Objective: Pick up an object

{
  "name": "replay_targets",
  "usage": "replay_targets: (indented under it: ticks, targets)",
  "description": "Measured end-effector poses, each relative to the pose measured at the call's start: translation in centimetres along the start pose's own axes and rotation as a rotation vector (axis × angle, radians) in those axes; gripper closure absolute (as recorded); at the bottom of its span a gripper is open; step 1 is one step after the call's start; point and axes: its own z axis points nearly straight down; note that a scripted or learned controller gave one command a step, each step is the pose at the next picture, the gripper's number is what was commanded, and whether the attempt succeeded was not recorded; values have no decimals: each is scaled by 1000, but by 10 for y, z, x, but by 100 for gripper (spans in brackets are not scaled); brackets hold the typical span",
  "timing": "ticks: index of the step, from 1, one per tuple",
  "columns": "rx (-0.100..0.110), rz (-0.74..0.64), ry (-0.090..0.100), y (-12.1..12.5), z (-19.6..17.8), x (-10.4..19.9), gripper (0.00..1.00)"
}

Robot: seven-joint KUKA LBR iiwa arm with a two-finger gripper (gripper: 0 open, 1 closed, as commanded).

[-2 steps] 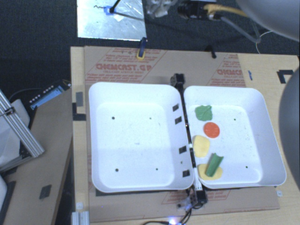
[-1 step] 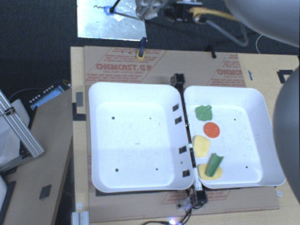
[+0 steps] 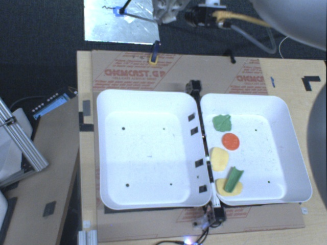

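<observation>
The arm [image 3: 294,6] hangs raised beyond the desk's [image 3: 127,68] far edge; its pincer [image 3: 166,6] is blurred, grip state indiscernible.

Board [image 3: 134,71] under bins apparently reads "CHEMCAST GP".

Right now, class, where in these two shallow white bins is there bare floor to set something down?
The left white bin is bare throughout. The right white bin is free right of the round orange piece. Crowded: its left wall, with green leaf-shaped piece, yellow pieces and green stick.
</observation>
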Motion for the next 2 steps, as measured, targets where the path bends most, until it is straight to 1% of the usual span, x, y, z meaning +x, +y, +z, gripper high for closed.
replay_targets:
  ticks: [1,2]
  targets:
    - [-2,-3,-1,14,0,8,100]
    - [0,-3,-1,10,0,7,100]
